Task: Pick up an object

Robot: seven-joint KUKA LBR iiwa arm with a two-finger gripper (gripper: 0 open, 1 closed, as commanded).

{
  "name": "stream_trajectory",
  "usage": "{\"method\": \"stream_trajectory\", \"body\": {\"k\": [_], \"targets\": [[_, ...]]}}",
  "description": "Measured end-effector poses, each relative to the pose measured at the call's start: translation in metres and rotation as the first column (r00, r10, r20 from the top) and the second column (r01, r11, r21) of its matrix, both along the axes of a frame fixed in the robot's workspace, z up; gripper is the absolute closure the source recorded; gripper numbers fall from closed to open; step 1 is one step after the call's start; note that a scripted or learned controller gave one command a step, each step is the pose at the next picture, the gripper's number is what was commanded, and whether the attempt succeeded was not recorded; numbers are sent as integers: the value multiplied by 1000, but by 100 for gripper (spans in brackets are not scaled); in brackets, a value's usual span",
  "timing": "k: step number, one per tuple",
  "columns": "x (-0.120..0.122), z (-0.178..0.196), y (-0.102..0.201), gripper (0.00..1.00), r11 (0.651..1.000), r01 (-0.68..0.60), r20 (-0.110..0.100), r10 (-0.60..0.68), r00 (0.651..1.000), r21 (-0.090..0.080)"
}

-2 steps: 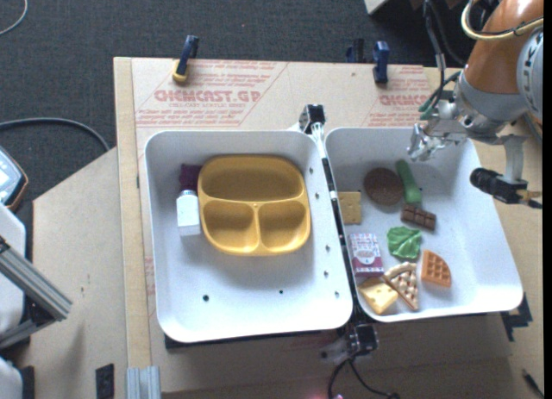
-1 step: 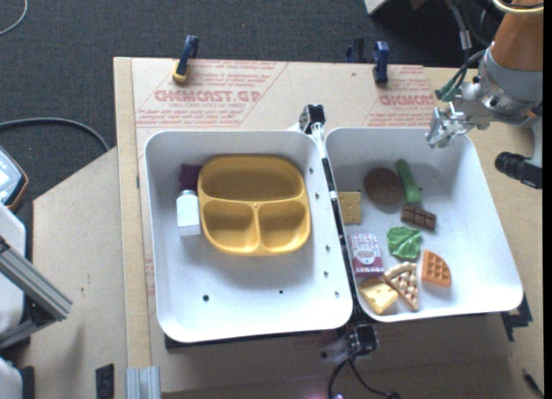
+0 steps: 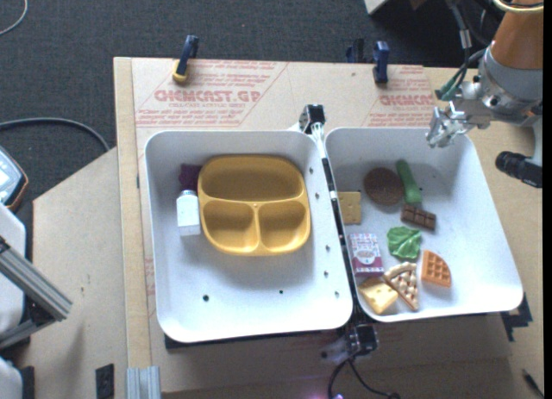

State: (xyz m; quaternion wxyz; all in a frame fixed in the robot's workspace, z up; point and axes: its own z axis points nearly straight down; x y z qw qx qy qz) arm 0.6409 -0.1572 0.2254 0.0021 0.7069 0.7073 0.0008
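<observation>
Pick not begun: gripper (image 3: pixel 440 133) hovers over the right bin's (image 3: pixel 492 216) far rim, its state indiscernible, nothing visibly held, toy foods untouched

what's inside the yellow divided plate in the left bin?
Nothing shows in the three compartments of the yellow plate. A white bottle and a purple item lie beside its left edge, in the left bin. Anything under the plate is covered.

Even, bright overhead light, soft short shadows. White bins (image 3: pixel 250 315) slightly blown out, mild glare on the yellow tray (image 3: pixel 254 203). Overall soft focus, low resolution; arm (image 3: pixel 522 35) at right edge maybe a bit blurred.
</observation>
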Motion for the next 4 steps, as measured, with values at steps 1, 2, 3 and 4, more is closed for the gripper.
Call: {"method": "stream_trajectory", "body": {"k": [1,2,3,4], "targets": [[-7,7,59,100,1000,-5,-6,5,1000,5],[-23,13,118,100,1000,-6,-7,6,1000,5],[-40,-2,166,100,1000,-4,-9,4,1000,4],[-51,9,221,100,1000,-6,-6,6,1000,4]]}}
